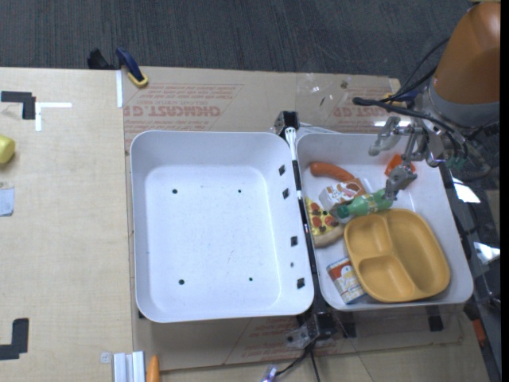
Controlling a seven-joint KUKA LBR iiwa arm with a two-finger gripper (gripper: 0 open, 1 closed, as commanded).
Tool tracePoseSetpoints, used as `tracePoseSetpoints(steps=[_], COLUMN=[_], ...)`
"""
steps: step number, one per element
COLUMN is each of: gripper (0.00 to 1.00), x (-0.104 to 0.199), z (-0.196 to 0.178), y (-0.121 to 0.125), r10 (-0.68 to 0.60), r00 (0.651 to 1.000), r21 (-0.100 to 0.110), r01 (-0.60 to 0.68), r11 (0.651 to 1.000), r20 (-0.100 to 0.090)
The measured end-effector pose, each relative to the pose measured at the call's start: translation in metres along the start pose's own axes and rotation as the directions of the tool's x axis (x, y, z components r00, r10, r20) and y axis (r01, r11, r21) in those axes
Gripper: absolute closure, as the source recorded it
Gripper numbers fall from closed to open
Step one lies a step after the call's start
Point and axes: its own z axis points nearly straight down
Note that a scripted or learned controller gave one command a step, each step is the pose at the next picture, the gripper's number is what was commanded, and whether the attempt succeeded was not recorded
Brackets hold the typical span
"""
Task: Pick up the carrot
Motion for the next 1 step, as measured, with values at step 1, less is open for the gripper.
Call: tracePoseSetpoints(steps=[1], gripper=[0.0], x=[0.0291], z=[0.103], y=[-0.0385], r10=[-0.428], r00=[0.904], r21=[-0.001], r01=[0.428], r11=[0.904], r20=[0.0])
